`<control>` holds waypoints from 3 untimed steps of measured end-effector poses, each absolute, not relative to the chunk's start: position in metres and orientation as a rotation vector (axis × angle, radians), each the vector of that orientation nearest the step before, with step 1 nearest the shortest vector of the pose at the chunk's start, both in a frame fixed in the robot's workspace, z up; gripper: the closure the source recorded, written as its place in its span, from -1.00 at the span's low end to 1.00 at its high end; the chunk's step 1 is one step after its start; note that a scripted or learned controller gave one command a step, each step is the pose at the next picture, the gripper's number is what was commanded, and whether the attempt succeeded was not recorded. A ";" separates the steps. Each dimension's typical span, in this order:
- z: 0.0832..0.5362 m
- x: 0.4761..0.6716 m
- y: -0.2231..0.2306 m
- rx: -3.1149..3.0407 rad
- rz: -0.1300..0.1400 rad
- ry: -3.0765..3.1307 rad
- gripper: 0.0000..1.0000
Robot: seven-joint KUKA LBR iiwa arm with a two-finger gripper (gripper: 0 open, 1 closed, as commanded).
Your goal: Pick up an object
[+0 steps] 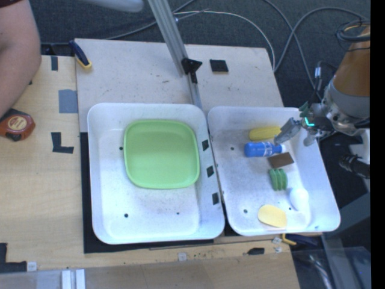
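Gripper point(299, 132), jaws spread and holding nothing, hangs over the right bin point(322, 182) near the blue bottle point(263, 149), presumably lining up a grasp.

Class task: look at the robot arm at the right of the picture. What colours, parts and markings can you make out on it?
The arm has an orange-brown band above a grey wrist section. Below that sits a darker head with a small teal-green light. The gripper has slim grey metal fingers. Black cables loop behind the arm on the floor. Finer markings are too blurred to read.
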State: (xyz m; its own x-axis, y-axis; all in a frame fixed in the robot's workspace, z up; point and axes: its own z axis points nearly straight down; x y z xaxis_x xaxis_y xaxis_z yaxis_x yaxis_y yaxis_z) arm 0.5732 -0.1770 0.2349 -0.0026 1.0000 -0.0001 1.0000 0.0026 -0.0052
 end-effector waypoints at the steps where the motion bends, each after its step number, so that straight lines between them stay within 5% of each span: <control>1: 0.235 0.573 -0.177 -2.216 0.006 -2.222 -1.00; 3: 0.115 0.567 -0.158 -2.213 0.009 -2.220 -1.00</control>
